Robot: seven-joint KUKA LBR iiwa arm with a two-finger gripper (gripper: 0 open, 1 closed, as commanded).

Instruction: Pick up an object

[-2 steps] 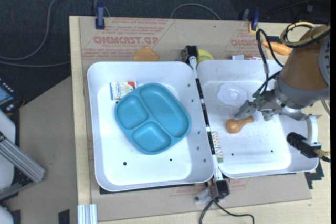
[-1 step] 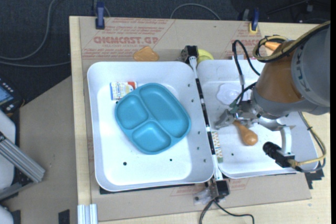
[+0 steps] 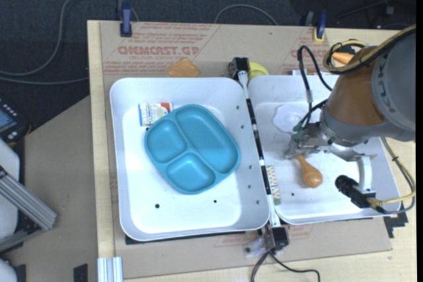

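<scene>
Right of centre in the frame, the hand (image 3: 301,144) hangs low in the right bin (image 3: 330,211); its grip I cannot tell; a wooden pestle (image 3: 307,172) lies just below it; a blue plate (image 3: 191,148) fills the left bin (image 3: 125,162).

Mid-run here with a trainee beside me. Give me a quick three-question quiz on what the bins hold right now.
1. True or false: the blue divided plate lies in the left bin.
2. Which lies in the right bin near the gripper? A) wooden pestle-like object B) red mug C) green sponge
3. Fill in: a small carton lies at the plate's upper ____ edge.

Key: 1 true; 2 A, the wooden object; 3 left.
</scene>
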